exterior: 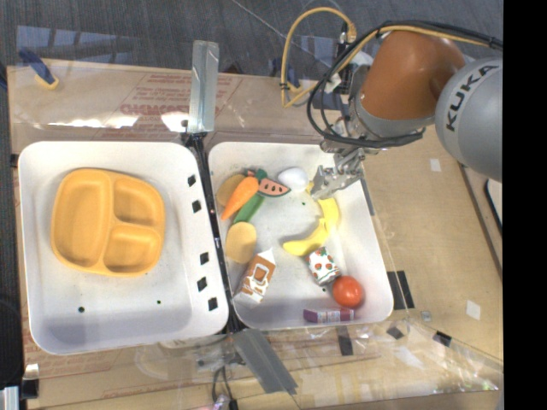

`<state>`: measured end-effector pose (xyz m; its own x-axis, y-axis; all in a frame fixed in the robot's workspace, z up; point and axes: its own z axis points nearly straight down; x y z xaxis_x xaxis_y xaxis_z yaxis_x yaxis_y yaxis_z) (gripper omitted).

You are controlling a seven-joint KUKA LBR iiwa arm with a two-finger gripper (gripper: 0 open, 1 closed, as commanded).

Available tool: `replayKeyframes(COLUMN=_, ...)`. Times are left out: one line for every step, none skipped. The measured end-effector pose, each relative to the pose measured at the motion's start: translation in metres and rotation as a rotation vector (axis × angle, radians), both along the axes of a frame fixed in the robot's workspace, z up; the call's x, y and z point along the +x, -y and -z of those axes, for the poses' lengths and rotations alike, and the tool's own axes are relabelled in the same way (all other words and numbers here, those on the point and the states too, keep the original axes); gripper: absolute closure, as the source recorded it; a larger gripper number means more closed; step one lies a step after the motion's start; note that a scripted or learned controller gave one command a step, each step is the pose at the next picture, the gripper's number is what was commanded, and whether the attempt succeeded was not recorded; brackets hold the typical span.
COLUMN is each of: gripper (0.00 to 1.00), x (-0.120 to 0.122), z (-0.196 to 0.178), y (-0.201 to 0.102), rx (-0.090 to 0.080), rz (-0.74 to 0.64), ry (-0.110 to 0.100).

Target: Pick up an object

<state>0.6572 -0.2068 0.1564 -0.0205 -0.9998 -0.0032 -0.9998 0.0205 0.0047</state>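
Here the surface (444,229) carries two white bins; the left bin (34,229) bears a yellow divided tray (107,220), the right bin (376,254) the clutter I must pick from. My end effector (336,178) hangs low at the right bin's far edge, just over the top end of the banana (318,229). How wide it stands I cannot tell. I judge this the approach; next comes a closing on the banana. Nearby lie a carrot (242,196), a tomato (348,291) and a white egg (292,178).

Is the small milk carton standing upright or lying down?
Lying down: the milk carton rests flat on its side on the right bin floor.
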Motion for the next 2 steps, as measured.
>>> replayKeyframes(gripper=0.0, x=0.0, z=-0.001, y=0.001, rx=-0.001, rz=0.001, ry=0.002)
replayKeyframes(gripper=0.0, x=-0.013, z=0.054, y=0.0, rx=-0.003, rz=-0.123, ry=0.023)
